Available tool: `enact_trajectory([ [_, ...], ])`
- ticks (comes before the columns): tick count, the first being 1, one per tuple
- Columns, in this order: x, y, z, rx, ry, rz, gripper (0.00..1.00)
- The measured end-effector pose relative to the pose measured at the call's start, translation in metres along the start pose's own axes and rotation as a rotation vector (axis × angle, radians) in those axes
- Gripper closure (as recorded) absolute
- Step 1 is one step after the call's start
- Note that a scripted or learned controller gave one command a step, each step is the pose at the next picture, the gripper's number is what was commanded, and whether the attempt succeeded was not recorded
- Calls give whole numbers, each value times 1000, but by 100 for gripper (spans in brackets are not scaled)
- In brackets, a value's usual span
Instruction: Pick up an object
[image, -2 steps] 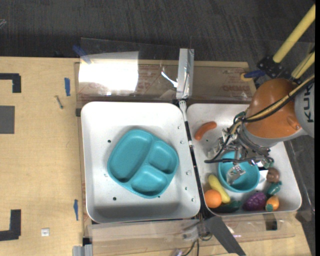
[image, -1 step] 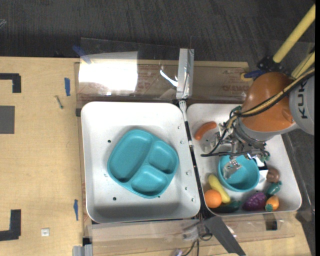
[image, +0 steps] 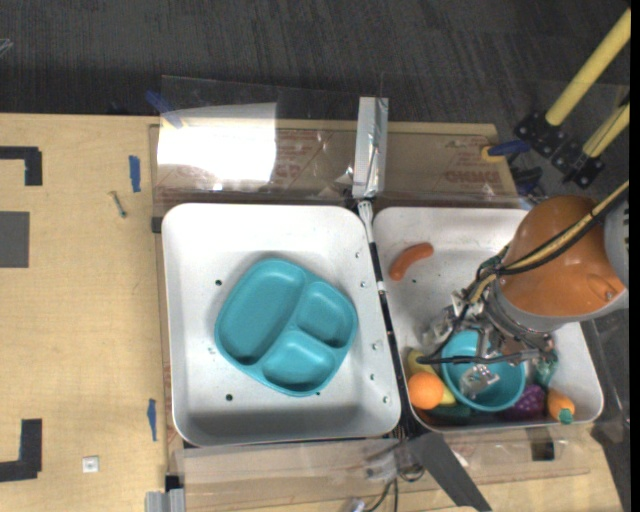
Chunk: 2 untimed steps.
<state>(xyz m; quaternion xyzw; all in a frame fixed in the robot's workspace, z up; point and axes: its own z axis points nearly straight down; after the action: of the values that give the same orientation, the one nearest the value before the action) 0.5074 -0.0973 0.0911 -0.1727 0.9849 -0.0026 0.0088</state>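
Tool (image: 483, 376) at the end of the grey arm, seen from above in the right bin (image: 440, 232), directly over a teal bowl (image: 478, 392) near that bin's front edge. How far the tool stands open cannot be told, since the wrist and its cabling cover the tip; nothing can be seen gripped by it. Orange band (image: 556, 262) of the arm lies above the wrist, toward the right wall of the bin, with dark cables running from it down to the tool.

Candidate objects for the pick all lie in the right bin. The teal bowl sits upright under the tool. An orange ball-like fruit (image: 425, 390) rests just beside the bowl on its left, close to the wall between the two bins, with a yellow piece at its lower edge too small to identify. A purple grape cluster (image: 532, 402) lies at the bowl's right, and a small orange item (image: 560, 408) lies just beyond it, near the front right corner. A sausage-shaped orange-red object (image: 410, 259) lies apart from the others, toward the back left of the same bin.

Left bin (image: 200, 250) holds a teal divided plate (image: 286, 325) with three compartments, lying flat near its middle and turned at an angle to the walls. Both bins rest on the table (image: 70, 330), whose pale wood surface carries black corner marks and small blue tape pieces.
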Motion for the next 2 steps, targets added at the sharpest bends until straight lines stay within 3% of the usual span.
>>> enact_trajectory([
  [1,6,3,0,1,-4,-72,0],
  [2,-3,-1,-18,16,-29,-75,100],
])
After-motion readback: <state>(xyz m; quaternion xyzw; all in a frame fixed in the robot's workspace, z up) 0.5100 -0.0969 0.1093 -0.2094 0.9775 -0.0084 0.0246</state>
